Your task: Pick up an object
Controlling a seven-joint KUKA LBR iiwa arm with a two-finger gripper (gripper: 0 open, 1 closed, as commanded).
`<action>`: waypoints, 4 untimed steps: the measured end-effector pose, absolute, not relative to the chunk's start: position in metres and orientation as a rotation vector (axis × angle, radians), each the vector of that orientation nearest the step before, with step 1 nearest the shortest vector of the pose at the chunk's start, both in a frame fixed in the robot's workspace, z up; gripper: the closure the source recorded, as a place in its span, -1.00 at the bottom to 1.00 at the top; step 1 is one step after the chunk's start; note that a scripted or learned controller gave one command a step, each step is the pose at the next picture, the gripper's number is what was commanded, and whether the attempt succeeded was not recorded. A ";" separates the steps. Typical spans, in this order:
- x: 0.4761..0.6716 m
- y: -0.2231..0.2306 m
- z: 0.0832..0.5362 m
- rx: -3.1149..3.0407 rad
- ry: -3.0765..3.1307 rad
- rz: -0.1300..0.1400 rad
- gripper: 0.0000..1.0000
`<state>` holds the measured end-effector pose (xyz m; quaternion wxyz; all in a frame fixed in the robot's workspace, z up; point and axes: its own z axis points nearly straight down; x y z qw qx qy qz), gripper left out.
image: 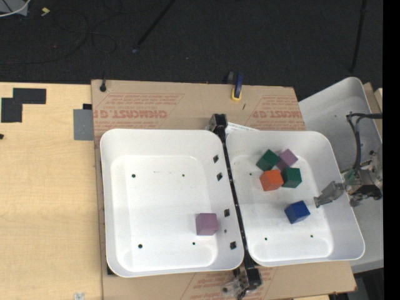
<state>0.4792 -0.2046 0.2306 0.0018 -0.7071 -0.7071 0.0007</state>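
Your tool (328, 194) hangs at the right bin's (340, 245) three o'clock rim, its grip impossible to tell. The blue cube (297, 212) sits just beside it at nine o'clock; a purple cube (206, 224) lies in the left bin (119, 255).

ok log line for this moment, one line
gripper at right bin's right edge, nothing held | nearest: blue cube | right bin: five cubes | left bin: purple cube
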 end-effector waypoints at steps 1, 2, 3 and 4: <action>0.475 -0.213 0.082 -2.219 -2.219 0.002 -1.00; 0.475 -0.214 0.098 -2.226 -2.214 0.000 1.00; 0.578 -0.163 0.086 -2.200 -2.216 0.016 1.00; 0.645 -0.116 0.104 -2.211 -2.222 0.004 1.00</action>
